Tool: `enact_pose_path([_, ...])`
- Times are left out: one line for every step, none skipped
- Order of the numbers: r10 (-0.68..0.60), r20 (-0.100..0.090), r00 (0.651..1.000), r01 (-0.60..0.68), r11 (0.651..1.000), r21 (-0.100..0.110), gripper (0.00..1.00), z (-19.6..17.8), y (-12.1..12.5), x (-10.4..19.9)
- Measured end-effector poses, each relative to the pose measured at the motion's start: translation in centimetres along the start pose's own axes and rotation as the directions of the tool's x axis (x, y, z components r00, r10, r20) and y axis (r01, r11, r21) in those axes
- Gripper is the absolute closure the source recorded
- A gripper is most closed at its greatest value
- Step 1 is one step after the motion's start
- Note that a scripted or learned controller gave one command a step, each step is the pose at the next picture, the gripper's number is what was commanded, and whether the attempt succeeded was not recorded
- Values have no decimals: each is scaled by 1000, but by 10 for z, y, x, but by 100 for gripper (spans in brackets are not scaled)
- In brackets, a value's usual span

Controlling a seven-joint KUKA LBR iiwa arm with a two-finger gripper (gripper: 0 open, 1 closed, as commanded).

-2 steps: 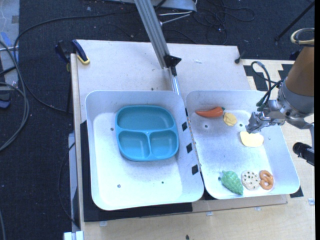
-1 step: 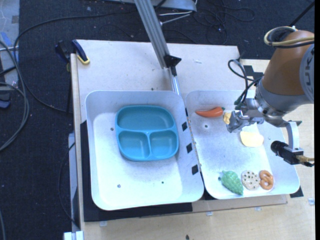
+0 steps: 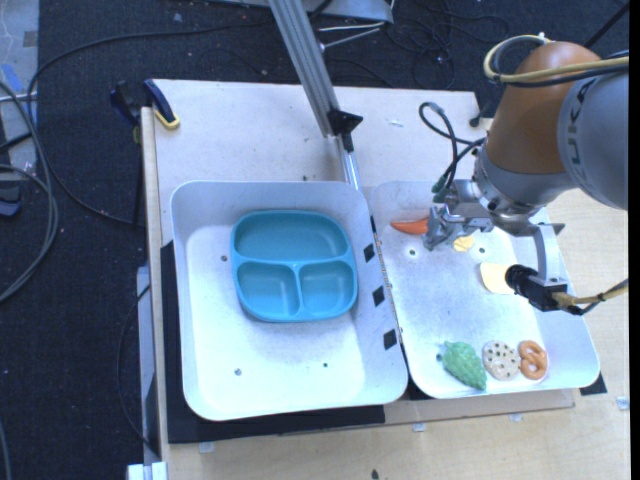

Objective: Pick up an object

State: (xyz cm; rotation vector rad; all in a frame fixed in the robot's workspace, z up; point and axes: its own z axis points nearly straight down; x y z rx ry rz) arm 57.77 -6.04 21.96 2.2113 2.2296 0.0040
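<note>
Bench [image 3: 250, 128]: pale top, dark floor with cables around it. No readable brand or label anywhere; dark characters on the arm's grey shell at the right edge are cut off and too blurred to read.

Arm [image 3: 560, 108]: grey with an orange band, comes in from the right and bends down over the right bin. Black cables loop beside the wrist.

Left bin [image 3: 200, 298]: white, shallow. Blue tray [image 3: 295, 265] sits in its upper middle, three compartments, one wide on top and two smaller below.

Right bin [image 3: 420, 298]: white, touching the left bin along the middle seam. Small black tabs sit along that seam.

Metal pole [image 3: 305, 53]: slants from the top edge down to the top of the seam between the bins.

Gripper [image 3: 440, 233]: low over the upper part of the right bin, just beside the orange piece. Can't tell if the fingers are apart or together; the tips are too blurred.

Green item [image 3: 463, 363]: leafy, at the near edge of the right bin.

Yellow item [image 3: 493, 276]: pale, mid right bin, partly behind a black fitting.

Orange piece [image 3: 408, 226]: carrot-like, lying flat at the upper left of the right bin.

Cracker [image 3: 500, 360]: round, dotted, just right of the green item.

Pretzel [image 3: 533, 359]: touching or just beside the cracker, on its right.
</note>
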Motion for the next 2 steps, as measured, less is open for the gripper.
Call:
enact_pose_path([0, 0, 1000, 0, 1000, 1, 100, 2, 16, 45])
enact_pose_path([0, -2, 1000, 0, 1000, 0, 100, -11, 22, 105])
